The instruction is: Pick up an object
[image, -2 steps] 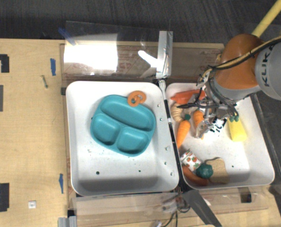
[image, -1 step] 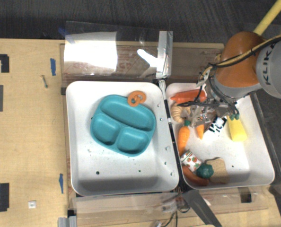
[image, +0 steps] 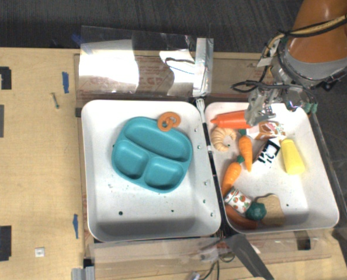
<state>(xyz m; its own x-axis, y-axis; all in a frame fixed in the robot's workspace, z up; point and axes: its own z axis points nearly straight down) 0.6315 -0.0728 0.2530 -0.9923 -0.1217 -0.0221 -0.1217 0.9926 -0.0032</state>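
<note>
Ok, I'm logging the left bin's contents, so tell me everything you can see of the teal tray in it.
The teal tray is a rounded, plastic-looking divided plate with three shallow compartments: one long one along its upper side, two smaller ones below. It lies flat, right side up, turned at a slant, in the upper middle of the left bin. Nothing shows in its compartments. A small orange pretzel-shaped toy rests against its upper right rim. The gripper is over the other bin.

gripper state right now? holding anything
gripper: low over the back of the right bin, just above the red-orange carrot; open or closed cannot be told, and nothing can be seen held.
</note>
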